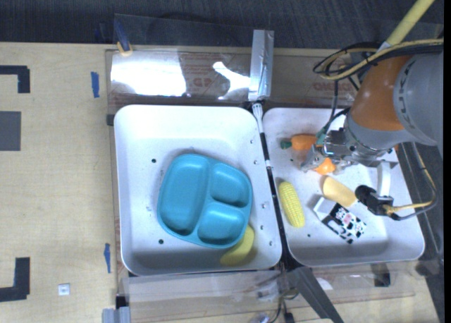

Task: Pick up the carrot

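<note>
Carrot (303,142) lies in right bin (405,244); gripper (330,151) finger state unclear.

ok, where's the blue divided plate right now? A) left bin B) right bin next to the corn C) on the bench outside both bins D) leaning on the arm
A: the blue divided plate lies in the left bin, with a yellow item tucked at its lower right edge, while the corn and the carrot lie in the right bin.
</note>
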`<state>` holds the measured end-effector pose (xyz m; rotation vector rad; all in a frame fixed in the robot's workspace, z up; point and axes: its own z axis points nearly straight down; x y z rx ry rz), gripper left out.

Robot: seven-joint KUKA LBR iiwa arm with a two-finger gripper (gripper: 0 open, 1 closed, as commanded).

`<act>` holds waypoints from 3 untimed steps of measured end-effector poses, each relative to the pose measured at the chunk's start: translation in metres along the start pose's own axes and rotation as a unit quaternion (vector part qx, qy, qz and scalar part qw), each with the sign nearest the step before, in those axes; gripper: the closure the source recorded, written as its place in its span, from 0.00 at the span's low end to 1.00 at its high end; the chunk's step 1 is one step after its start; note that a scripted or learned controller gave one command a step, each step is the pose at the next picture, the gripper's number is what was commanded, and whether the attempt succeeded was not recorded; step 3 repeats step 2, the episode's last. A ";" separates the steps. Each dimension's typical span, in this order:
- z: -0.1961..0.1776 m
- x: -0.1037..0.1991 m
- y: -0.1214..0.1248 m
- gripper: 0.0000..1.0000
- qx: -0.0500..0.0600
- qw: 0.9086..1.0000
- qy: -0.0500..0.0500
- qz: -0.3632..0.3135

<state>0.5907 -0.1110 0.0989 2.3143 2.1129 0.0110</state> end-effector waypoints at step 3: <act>-0.084 0.113 -0.001 1.00 0.006 0.989 -0.001 0.147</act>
